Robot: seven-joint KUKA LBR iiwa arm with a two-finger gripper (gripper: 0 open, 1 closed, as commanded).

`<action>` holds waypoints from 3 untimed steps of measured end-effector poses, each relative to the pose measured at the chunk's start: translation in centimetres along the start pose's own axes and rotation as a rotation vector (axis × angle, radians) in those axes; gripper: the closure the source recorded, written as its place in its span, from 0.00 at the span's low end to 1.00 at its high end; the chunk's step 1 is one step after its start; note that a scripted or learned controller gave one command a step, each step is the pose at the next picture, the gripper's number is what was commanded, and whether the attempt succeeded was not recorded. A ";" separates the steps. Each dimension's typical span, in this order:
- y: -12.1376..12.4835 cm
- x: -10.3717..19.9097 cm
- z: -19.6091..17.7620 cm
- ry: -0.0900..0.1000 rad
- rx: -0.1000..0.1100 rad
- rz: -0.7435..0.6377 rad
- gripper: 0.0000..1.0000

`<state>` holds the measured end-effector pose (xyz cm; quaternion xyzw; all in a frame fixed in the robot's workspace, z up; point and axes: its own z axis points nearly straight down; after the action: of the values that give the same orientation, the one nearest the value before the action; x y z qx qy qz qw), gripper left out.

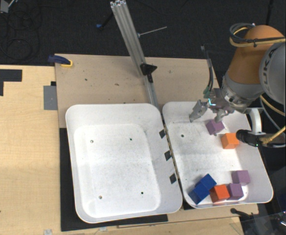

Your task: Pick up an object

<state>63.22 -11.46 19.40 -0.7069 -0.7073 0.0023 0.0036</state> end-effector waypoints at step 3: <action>-0.5 -0.8 10.3 -0.001 -0.006 0.003 0.00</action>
<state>62.64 -12.22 9.15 -0.7080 -0.7062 0.0008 0.0010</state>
